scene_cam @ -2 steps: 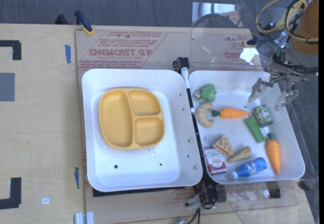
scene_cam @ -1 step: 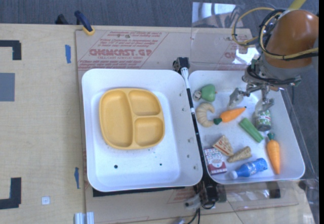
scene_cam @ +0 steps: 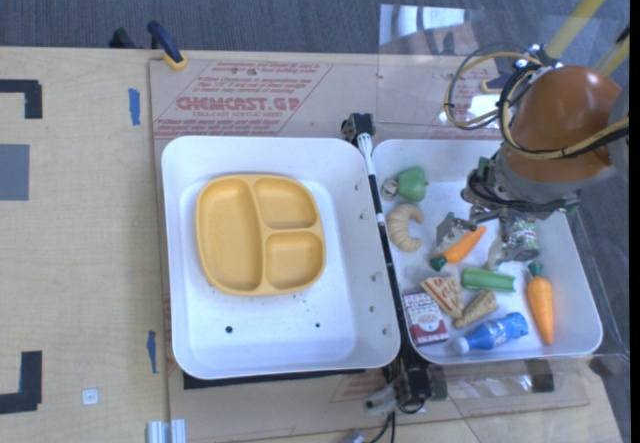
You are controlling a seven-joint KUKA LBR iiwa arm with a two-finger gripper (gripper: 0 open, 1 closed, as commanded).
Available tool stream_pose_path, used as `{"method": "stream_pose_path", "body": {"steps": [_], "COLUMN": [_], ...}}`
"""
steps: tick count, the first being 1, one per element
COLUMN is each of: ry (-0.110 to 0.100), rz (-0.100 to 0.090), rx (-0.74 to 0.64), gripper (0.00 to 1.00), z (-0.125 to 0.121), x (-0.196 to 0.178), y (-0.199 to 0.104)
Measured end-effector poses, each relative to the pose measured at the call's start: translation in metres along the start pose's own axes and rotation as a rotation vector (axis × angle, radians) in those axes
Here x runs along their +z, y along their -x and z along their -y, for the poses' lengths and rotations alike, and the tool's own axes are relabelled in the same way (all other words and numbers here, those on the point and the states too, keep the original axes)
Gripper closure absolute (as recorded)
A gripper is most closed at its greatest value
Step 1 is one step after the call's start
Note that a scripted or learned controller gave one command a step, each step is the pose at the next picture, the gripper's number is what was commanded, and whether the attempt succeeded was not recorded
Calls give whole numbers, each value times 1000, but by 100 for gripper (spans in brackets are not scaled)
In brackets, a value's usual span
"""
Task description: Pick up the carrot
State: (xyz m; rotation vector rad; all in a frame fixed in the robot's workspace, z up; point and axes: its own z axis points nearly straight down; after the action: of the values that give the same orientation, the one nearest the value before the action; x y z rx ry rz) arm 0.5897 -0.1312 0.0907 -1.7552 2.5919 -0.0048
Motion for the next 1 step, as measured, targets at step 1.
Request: {"method": "stream_pose_path", "body": {"steps": [1], "ry": [-8], "rz": [-1], "rx": [91], "gripper": [0], "z": [-36], "x": [-1], "y": [9]}}
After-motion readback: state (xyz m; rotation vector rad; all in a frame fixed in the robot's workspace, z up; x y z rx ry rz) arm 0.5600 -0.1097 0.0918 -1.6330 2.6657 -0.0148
